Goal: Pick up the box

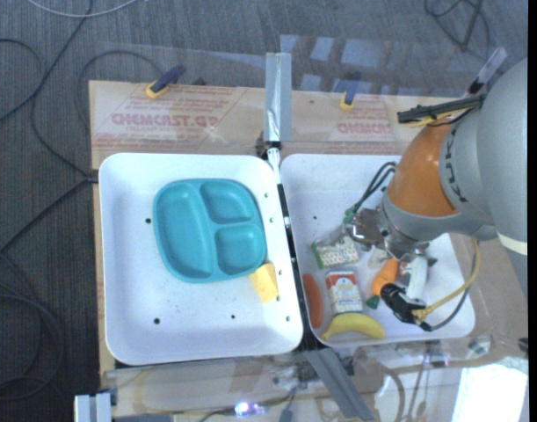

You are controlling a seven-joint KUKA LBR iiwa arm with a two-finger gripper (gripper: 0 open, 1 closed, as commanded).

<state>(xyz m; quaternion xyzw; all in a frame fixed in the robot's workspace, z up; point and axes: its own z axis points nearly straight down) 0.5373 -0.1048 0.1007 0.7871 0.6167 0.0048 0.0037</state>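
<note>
The box lies in the right bin, near its front edge, long axis running front to back. The arm reaches in from the right; its gripper hangs just right of the box, so the move is a short shift left. I cannot tell how the gripper is set. The left bin bears a teal tray and a yellow block at its right edge. Room is tight: a packet behind, a banana in front, a carrot just left.

One fixed overhead camera looks slantwise down on both bins.
</note>
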